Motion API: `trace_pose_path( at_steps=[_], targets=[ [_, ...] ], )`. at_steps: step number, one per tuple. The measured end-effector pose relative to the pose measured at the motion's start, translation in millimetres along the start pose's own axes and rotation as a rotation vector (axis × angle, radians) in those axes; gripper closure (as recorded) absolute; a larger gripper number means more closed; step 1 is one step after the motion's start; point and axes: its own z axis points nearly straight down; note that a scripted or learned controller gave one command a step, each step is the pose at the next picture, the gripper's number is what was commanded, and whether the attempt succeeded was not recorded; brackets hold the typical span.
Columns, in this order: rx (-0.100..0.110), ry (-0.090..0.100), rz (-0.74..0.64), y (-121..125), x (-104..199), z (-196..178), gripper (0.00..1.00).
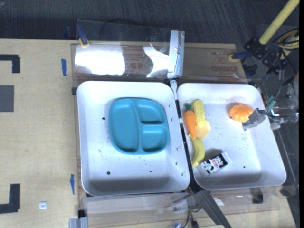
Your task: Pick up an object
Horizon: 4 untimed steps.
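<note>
Lab: taped bench, 2 bins

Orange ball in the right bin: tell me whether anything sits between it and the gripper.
Nothing visible does. The gripper is at the right bin's right side, right next to the orange ball, with no other item between them. The corn, carrot, banana and small carton lie further left.
</note>
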Motion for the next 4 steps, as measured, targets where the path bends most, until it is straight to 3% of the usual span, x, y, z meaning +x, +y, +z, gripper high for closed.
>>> trace_pose_path(
  at_steps=[1, 2, 3, 4],
  targets=[
    [0.002, 0.001, 0.136, 6, 40, 43, 0.0],
    [-0.006, -0.003, 0.248, 66, -13, 89, 0.0],
    [-0.008, -0.002, 0.359, 135, -23, 160, 0.0],
    [-0.01, -0.004, 0.355, 136, -22, 150, 1.0]
  ],
)
